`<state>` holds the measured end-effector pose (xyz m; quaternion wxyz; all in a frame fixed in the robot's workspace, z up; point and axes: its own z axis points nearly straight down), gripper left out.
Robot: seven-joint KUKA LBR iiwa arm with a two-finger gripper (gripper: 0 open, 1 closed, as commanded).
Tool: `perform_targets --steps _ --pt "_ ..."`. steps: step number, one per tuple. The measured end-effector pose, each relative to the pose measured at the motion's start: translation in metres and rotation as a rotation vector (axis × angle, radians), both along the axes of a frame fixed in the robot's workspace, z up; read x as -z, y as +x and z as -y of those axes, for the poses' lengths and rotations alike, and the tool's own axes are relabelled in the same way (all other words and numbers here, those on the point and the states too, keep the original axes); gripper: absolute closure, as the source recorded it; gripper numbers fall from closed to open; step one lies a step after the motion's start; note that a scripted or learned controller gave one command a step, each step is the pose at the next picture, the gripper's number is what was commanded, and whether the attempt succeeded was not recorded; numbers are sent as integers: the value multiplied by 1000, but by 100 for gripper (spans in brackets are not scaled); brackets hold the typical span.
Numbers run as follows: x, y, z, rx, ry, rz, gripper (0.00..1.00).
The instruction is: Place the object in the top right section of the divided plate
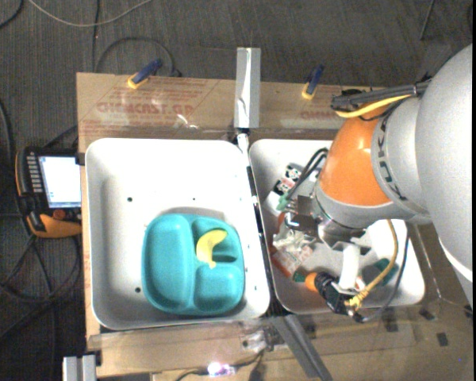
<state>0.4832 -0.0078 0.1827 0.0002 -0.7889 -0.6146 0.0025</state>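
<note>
Fingers [301, 240] sit low in the right bin [412, 288] amid small cluttered items [295, 248]; we cannot tell how far apart they are or whether they grip anything; yellow banana-shaped object [209, 246] lies in the top right section of the teal divided plate [170, 268], inside the left bin [111, 181]; faint reddish lettering on the cardboard sheet [155, 105] behind the bins, unreadable to us; arm casing carries partial dark letters, also illegible; tabletop stands over dark carpet [55, 38] with loose cables; lit handheld pendant [49, 187] left of the bins.
</note>
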Motion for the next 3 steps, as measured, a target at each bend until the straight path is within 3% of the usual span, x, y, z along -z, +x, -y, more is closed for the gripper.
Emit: perform_targets --steps 1,2,3 --pt "0 0 67 3 0 0 100" --pt "-90 0 87 377 -3 2 100" --pt "52 -1 148 450 0 -2 100"
